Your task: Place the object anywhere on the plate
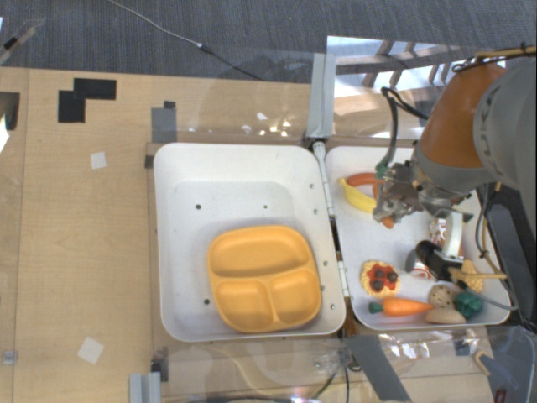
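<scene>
Hand [393, 201]: low inside the right bin, at its far-middle part, hanging from the grey arm with the orange band that reaches in from the right; whether it is open or closed, and whether it has hold of anything, I cannot tell
Carrot [405, 307]: orange with a green end, lying along the near edge of the right bin [361, 309]
Pizza toy [379, 277]: small round piece with red spots, just beyond the carrot, near the bin's left wall
Dark utensil [430, 260]: black, rounded, to the right of the pizza toy, among other small toys at the near right corner
Banana [358, 196]: yellow, in the far left part of the right bin, just left of the hand, with a red-orange piece [362, 178] beyond it
Small orange bit [387, 221]: right under the hand, touching or nearly so; cannot tell which
Plate [264, 277]: yellow, three compartments, in the near part of the left bin [193, 183], well apart from the hand
Bench [75, 250]: pale wood, carrying both white bins side by side
</scene>
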You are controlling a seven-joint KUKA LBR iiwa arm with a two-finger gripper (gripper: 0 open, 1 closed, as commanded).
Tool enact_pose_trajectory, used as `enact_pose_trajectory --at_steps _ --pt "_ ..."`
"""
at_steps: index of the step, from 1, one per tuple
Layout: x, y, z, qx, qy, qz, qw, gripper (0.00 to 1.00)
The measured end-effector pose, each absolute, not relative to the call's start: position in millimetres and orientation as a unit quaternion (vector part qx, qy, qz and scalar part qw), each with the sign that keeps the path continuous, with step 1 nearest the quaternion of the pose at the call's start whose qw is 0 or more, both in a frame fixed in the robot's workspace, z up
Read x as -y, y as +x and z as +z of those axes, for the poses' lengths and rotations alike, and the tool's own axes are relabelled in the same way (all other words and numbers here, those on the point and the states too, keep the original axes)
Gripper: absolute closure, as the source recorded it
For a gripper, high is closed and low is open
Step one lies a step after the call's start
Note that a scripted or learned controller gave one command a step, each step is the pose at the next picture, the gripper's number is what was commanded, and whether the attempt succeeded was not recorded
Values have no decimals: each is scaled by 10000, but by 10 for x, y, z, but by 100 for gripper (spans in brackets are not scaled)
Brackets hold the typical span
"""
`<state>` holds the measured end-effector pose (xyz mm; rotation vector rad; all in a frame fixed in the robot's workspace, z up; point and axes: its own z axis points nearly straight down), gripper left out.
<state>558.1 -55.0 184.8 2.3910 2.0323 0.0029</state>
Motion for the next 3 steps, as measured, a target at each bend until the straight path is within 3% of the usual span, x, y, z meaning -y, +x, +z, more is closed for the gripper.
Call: enact_pose_trajectory --at_steps 1,2,3 --pt "20 5339 2640 -7035 7107 44 30 100" --pt "-707 5353 2614 -6515 7586 23 9 100" --pt "-1262 4883 2379 -7175 6965 6 -3 100"
